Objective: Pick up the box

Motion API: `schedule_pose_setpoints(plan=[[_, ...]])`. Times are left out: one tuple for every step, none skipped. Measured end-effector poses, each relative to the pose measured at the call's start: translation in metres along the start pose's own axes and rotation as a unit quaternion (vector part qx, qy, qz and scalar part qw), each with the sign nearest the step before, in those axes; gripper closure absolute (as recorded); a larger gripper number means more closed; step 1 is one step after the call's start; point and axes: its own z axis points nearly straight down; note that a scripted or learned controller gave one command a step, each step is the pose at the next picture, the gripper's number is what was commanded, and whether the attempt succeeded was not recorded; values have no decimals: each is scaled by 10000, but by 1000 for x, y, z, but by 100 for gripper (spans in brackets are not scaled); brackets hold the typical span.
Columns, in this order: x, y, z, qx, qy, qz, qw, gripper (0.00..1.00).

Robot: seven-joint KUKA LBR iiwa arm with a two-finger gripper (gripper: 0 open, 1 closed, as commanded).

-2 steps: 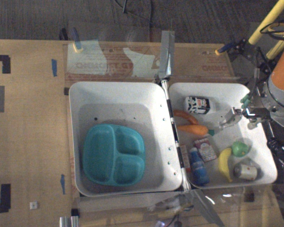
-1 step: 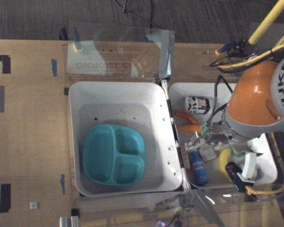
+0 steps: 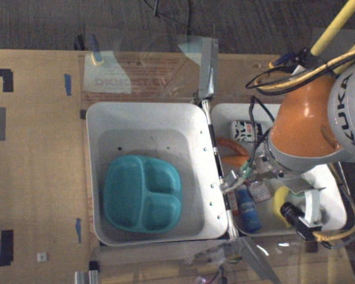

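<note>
We see a wooden worktop (image 3: pixel 35 158) with two white bins side by side. The left bin (image 3: pixel 100 120) sits in the middle of the frame. In it lies a teal plate (image 3: pixel 143 192) with three sections, low and toward the left side of that bin.

The right bin (image 3: pixel 337 209) is on the right of the frame. The big grey and orange arm (image 3: pixel 310 120) hangs over it and hides much of what lies inside. The hand (image 3: pixel 254 179) is down low in this bin, near its left wall, in a jumble of wires and metal parts. We cannot tell if it is spread or pressed together, and we see nothing between its tips.

The box (image 3: pixel 244 130) is small, white with black marks. It lies at the top left of the right bin, partly under the arm.

Just below it we see an orange thing (image 3: pixel 232 148). A blue bottle (image 3: pixel 247 209) lies near the bottom of this bin. Beside it, to the right, is a yellow thing (image 3: pixel 280 200).
</note>
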Motion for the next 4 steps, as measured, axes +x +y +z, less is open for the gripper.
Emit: schedule_pose_setpoints(plan=[[-72, -19, -7, -16, -14, -80, 10000, 0], [-93, 15, 100, -42, -22, -1383, 9904, 0], [-63, 9, 4, -13, -8, -1425, 9898, 0], [-65, 9, -6, -33, -21, -1398, 9902, 100]])
